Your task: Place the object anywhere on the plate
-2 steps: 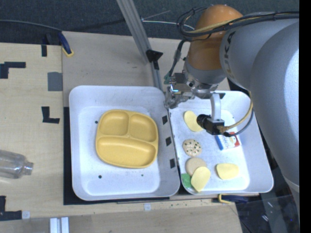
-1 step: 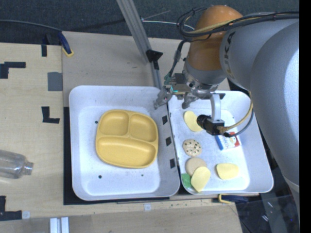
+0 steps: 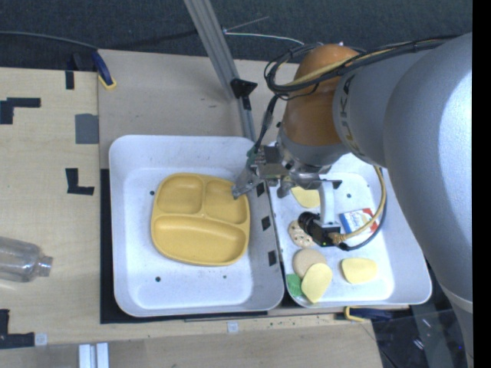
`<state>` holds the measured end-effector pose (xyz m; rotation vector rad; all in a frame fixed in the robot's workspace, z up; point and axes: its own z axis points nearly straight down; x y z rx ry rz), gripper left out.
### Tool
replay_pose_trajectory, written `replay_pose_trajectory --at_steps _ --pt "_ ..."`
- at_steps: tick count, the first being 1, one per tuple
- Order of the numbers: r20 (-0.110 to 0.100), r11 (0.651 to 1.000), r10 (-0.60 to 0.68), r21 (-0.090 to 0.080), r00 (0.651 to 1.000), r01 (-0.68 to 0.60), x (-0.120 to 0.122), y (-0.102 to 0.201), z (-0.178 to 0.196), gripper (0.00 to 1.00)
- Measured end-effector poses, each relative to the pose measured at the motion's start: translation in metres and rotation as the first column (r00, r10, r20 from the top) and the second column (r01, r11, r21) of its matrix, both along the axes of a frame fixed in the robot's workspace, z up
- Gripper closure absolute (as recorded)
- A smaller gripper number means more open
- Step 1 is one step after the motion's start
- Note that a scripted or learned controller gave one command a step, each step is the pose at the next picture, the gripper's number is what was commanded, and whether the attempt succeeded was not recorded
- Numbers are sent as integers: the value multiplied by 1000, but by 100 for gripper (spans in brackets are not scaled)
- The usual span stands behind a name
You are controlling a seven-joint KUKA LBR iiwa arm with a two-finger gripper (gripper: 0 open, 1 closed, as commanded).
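Grey arm (image 3: 414, 129) with orange band (image 3: 314, 98) above wrist, entering from right and covering upper part of right bin.

Pale wooden surface (image 3: 153, 90) with black tape marks at left. No readable writing on the marks.

Two shallow white bins side by side: left bin (image 3: 126, 159) and right bin (image 3: 406, 274), touching along a shared grey divider.

Yellow plate (image 3: 199, 221) with three compartments, flat in middle of left bin.

Clear bottle (image 3: 19, 257) on its side at left edge of surface, well apart from both bins.

Gripper (image 3: 247, 182) low over divider, just beside plate's upper right corner. Opening not discernible from this angle; nothing visibly held.

Task objects all in right bin, apart from plate:
- beige round piece (image 3: 307, 261) near divider;
- yellow-green piece (image 3: 316, 280) touching beige piece on its lower side;
- pale yellow piece (image 3: 359, 270) just right of those two;
- second pale yellow piece (image 3: 305, 198) partly under wrist;
- speckled cookie (image 3: 299, 233) between upper yellow piece and beige piece;
- small packet (image 3: 355, 221) in red, white and blue, print too small to read;
- green scrap (image 3: 294, 286) at bin's lower left corner.
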<state>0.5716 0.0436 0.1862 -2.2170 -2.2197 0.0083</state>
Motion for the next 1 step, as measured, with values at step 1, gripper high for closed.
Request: replay_pose_trajectory --at_steps 1 --pt "9 1000 -1 -1 1000 1 85 -31 2 0"
